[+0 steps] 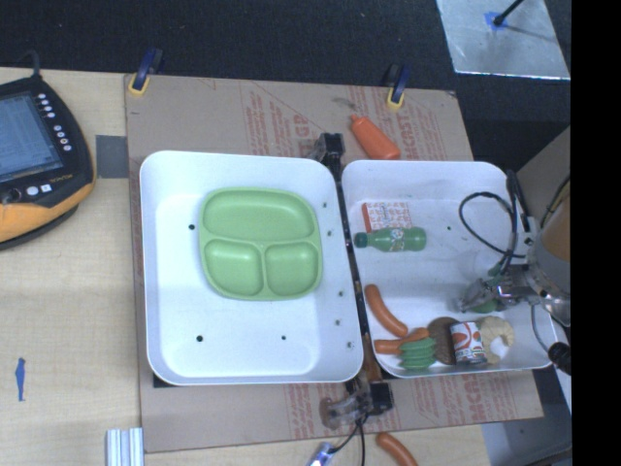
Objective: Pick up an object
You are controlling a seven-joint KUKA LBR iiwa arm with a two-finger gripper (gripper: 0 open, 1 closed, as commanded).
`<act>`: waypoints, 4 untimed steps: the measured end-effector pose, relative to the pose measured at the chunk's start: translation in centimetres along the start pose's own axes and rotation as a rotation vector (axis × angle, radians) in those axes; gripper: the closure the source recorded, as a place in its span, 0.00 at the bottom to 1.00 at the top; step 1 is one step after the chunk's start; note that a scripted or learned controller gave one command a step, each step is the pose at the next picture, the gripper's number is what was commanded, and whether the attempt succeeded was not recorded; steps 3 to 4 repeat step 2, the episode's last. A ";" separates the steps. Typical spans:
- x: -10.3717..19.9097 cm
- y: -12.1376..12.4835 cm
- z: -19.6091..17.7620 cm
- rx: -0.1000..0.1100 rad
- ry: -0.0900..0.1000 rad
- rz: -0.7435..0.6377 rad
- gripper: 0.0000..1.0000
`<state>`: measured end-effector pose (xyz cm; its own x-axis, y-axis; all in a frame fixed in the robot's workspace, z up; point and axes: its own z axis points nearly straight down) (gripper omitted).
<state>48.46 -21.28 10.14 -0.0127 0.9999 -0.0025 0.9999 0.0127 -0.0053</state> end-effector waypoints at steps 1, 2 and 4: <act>9.5 6.2 -9.0 -0.003 0.004 0.008 1.00; 16.4 9.0 -10.7 -0.002 0.004 0.009 1.00; 16.4 9.0 -10.7 -0.002 0.004 0.009 1.00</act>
